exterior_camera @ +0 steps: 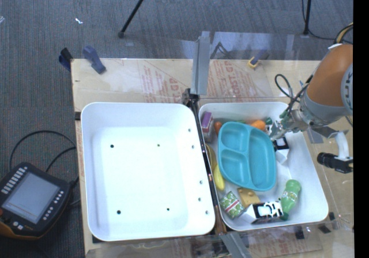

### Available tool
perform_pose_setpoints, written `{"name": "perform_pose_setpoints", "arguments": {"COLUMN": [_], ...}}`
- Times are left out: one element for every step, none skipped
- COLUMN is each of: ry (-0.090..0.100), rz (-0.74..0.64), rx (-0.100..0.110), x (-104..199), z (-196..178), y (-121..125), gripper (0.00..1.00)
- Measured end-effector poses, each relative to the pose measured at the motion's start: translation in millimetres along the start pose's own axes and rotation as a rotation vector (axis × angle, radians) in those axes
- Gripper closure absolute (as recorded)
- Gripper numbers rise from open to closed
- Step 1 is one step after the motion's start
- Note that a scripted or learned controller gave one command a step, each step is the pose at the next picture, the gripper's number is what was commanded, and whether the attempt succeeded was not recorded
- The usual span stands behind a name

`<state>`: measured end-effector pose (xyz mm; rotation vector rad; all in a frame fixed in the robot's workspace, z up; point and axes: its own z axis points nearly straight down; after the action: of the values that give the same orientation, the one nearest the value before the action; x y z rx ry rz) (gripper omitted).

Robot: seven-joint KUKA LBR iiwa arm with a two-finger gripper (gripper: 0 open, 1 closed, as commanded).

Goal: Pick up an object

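The right bin holds several objects. A teal divided plate lies in its middle. A green bottle and a black-and-white toy lie near the front edge, beside a green carton and a tan piece. A yellow banana runs along the left wall, below a purple item. An orange item sits at the back. My gripper hangs low over the back right part of this bin, next to the plate's far right rim and above a small black-and-white block.
The left white bin sits beside the right one, with a metal post rising between them at the back. A tablet-like pendant lies on the floor at the left. Cables loop near the arm.
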<state>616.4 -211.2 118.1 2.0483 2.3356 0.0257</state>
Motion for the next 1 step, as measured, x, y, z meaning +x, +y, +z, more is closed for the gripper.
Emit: {"name": "perform_pose_setpoints", "arguments": {"ry": [0.015], "rz": [0.003], "rx": [0.034], "x": [-5.8], "z": [-84.3], "y": [31.3], "gripper": [1.0]}}
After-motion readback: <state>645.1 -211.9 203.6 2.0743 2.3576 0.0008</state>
